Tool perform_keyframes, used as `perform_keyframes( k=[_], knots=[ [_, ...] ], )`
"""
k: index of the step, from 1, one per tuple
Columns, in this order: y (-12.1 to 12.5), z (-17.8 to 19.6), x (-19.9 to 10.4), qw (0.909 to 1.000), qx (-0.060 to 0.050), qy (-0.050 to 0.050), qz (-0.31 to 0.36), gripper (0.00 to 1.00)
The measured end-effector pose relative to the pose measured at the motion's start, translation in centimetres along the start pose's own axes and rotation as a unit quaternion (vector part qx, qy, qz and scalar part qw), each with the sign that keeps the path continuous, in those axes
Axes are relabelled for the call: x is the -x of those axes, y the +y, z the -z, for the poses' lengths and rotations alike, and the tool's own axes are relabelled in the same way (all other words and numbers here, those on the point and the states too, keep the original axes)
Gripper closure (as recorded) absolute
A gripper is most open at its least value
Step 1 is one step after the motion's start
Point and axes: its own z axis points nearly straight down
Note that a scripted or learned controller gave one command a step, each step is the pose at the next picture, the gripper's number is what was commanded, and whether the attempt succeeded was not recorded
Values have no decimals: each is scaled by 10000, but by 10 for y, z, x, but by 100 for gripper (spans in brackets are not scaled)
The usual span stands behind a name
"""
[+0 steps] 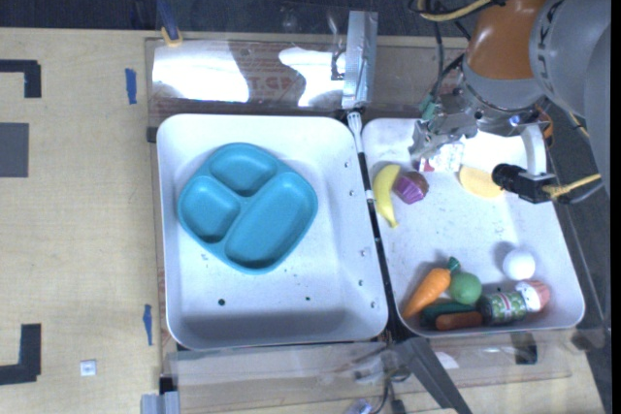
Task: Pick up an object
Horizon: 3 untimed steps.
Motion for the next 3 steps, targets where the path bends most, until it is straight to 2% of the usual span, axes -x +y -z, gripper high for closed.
perform_keyframes(
  k=[1,2,3],
  knots=[
    [0,1,0,10000,6,-3,-1,0],
    [32,91,4,9992,35,-7,408,0],
    [-56,-49,33,9986,-50,16,517,0]
  ],
)
